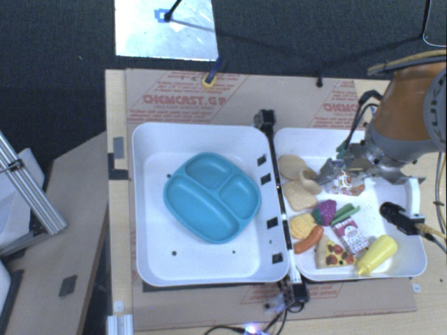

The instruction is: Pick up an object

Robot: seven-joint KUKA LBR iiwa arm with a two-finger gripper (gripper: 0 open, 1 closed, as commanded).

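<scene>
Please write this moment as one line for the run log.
arm: over right bin | claw: low beside the toy food, nothing seen held | blue plate: in left bin | pick: not yet done

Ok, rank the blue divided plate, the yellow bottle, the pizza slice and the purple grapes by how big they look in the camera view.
1. Blue divided plate, by far the largest.
2. Yellow bottle.
3. Pizza slice, close to the bottle, so that order is unsure.
4. Purple grapes, smallest.
</scene>
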